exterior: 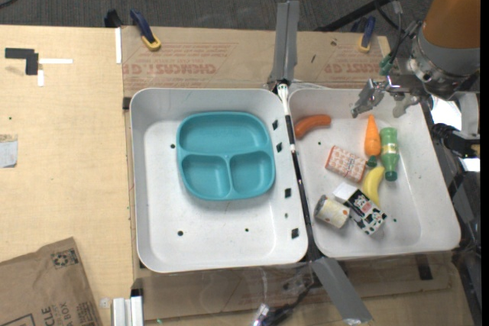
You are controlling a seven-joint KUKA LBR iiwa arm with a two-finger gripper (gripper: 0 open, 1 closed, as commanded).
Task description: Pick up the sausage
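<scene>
Down at the near end of the right bin (pixel 439 187) I see a small can (pixel 331 211), while the sausage (pixel 312 124) lies far-left, long side left-to-right, left of my claw (pixel 382 97), whose fingers are apart, holding nothing.

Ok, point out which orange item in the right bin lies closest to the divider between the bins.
The sausage, lying alone near the divider; the carrot stands farther right beside the green bottle.

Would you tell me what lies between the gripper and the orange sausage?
In the camera view, only bare white bin floor separates gripper from orange sausage.
</scene>
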